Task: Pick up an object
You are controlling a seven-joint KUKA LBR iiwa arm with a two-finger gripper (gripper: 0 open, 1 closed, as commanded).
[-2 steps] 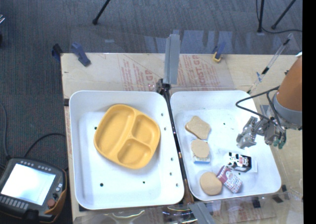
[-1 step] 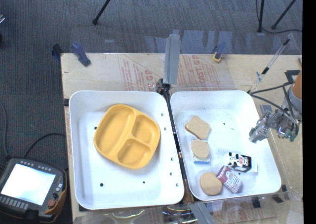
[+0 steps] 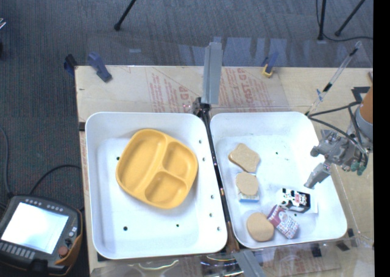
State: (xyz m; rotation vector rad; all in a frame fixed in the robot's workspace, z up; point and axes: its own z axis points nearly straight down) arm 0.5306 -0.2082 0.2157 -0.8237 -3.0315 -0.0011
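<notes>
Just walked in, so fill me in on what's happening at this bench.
A robot arm reaches in from the right, its end effector over the right edge of the right bin, near a small black-and-white box. That bin also holds three tan bread-like pieces, one at the top, and a reddish packet. The left bin holds a yellow divided plate. Nothing is picked up yet.

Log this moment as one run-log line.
end effector: over right bin, right side | nearest: black-and-white carton | grasp: none seen | yellow divided plate: left bin
</notes>
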